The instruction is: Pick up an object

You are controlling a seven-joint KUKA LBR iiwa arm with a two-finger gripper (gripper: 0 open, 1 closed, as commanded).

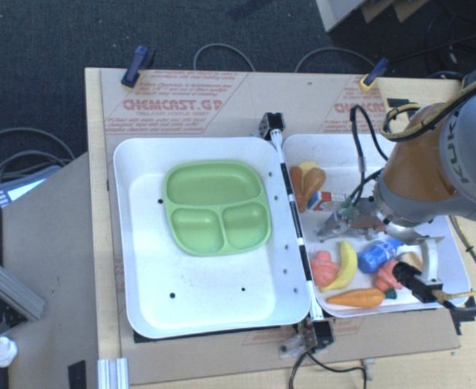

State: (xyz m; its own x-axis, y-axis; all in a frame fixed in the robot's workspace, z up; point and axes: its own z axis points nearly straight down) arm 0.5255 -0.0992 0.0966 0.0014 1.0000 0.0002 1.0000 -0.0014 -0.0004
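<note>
The right bin (335,147) holds several toy foods. A tan and orange hot dog (306,181) lies at its back left. Along the front lie a pink piece (323,267), a yellow banana (347,264) and an orange carrot (355,298), with a blue object (375,256) and an orange-red piece (383,281) to their right. My gripper (340,220) hangs low over the middle of this bin, just behind the banana and the blue object and right of the hot dog. Nothing shows clearly in its grasp.
The left bin (140,282) carries a green divided plate (217,207) at its back centre. The grey arm with its orange band (420,168) covers the right bin's right half. Cables (367,128) loop behind it. A black clip (272,123) sits where the bins meet.
</note>
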